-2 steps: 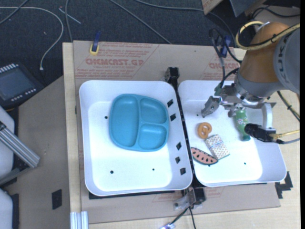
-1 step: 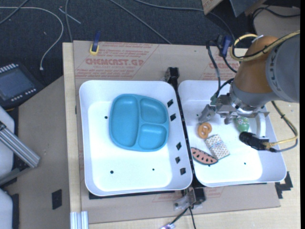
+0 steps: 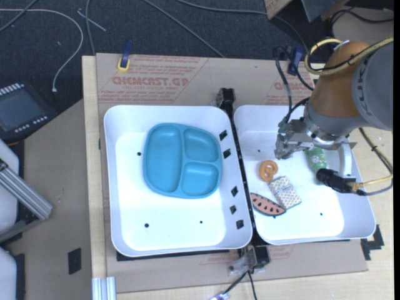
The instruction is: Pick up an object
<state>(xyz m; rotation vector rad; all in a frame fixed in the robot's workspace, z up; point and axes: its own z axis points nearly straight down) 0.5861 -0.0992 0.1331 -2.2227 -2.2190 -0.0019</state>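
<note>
- Over the right white plastic bin [image 3: 356, 227], far half: my gripper [image 3: 286, 147], pointing down; whether its jaws are spread or clenched I cannot tell.
- Just nearer, on the bin floor: small orange ring-shaped pretzel toy [image 3: 269, 170], checkered paper-wrapped packet [image 3: 286, 191], watermelon-slice toy [image 3: 267, 205].
- Right of me: green bottle-like item [image 3: 317, 159], partly hidden.
- Left bin [image 3: 119, 186]: blue divided plastic plate [image 3: 182, 160].
- Handling note: I judge the pretzel closest; centre over it, then descend straight, clear of the packet.

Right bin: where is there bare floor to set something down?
The right bin has bare floor along its near edge, below the watermelon-slice toy and checkered packet, and its far-left corner. It is crowded mid-bin around the pretzel toy, green object and gripper.
</note>
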